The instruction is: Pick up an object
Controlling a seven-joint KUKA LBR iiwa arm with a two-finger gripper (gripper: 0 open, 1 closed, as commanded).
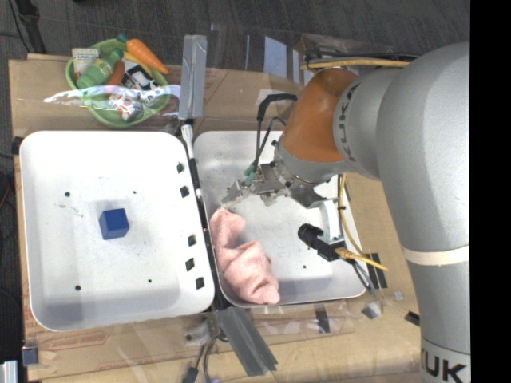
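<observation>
Right bin: pink cloth bunched against its left wall and near rim; open floor to the cloth's right. Left bin: blue cube well clear of every wall. My arm reaches in from the right, claw low, just above the cloth; its grip state unclear.

A single fixed camera looks down at a slant on the tabletop, far enough off to take in both white bins — the arm's grey bulk crowds the side behind the tool, perhaps nearest the lens.
</observation>
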